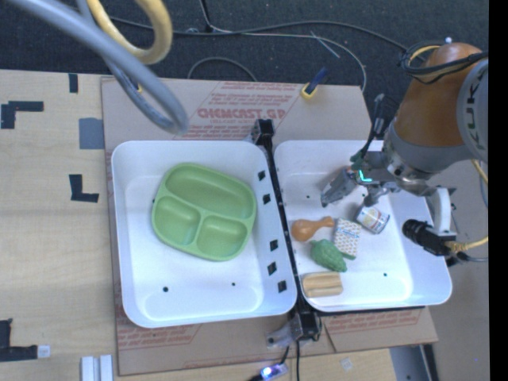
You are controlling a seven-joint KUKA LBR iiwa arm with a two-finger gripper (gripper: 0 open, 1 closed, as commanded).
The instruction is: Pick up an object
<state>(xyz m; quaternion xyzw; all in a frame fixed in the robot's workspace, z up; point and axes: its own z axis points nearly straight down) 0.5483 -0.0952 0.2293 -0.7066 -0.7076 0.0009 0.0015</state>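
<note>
In the right-hand shallow white plastic bin (429, 288) the grey arm with the orange band (435, 101) reaches in from the right, its two-finger gripper (343, 187) low over the bin's upper middle. The dark fingers (333, 189) look spread apart with nothing between them, pointing left toward the divider. Just right of and below the gripper lies a small silver-and-white can-like cylinder (371, 218), tilted on its side, near the fingers but apart from them. Below the gripper a cluster of small items: an orange-brown toy drumstick shape (311, 228), beside it a pale speckled square packet (347, 237), touching or overlapping a green bumpy toy vegetable (327, 255), and below that a tan bread-like block (322, 284) near the bin's front wall. The left-hand shallow white bin (135, 292) holds a light green plastic divided plate with three compartments (204, 210), lying flat in the upper middle. Both bins sit on a brown cardboard sheet with red print (238, 109). A black strip of clips (272, 213) runs between the bins. A yellow-and-grey hose (119, 38) crosses the upper left.
</note>
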